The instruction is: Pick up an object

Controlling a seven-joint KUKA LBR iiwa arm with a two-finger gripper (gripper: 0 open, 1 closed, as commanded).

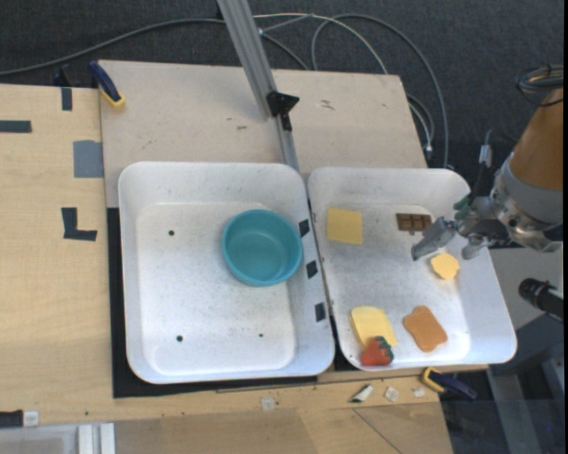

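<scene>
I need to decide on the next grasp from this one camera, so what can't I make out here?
- Claw: in the camera view its fingers blur together above the small yellow piece; contact with it is unclear.
- Arm: cut off by the right edge.
- Red item: too small to identify, and it overlaps the yellow block.
- Brown piece: too small to identify.

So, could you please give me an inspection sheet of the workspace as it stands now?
Surface: bench bears left bin and right bin.
Job's things: yellow square, brown block, yellow piece, orange piece, yellow slab and red item in right bin.
Clutter: teal bowl in left bin.
Grippers: gripper open above yellow piece, holding nothing.
Cables: cables behind bench.
Surroundings: metal pole.
</scene>
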